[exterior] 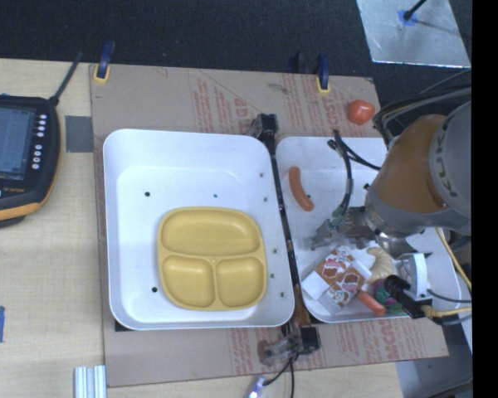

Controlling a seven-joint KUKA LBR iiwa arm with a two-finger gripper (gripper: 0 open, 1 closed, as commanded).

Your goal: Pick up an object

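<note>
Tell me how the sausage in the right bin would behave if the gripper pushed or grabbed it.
The sausage is slim and rounded, so a sideways push would probably roll it. It lies alone on the right bin floor, so it should be easy to reach. Its smooth skin may slip between fingers. It looks light.

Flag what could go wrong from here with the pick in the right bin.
1. The gripper hangs over a tight heap: a printed red-and-white packet, a white block and an orange carrot-like piece lie crowded together, so it may snag two or none.
2. The red sausage lies apart near the bin divider; a close pick could hit that wall.
</note>
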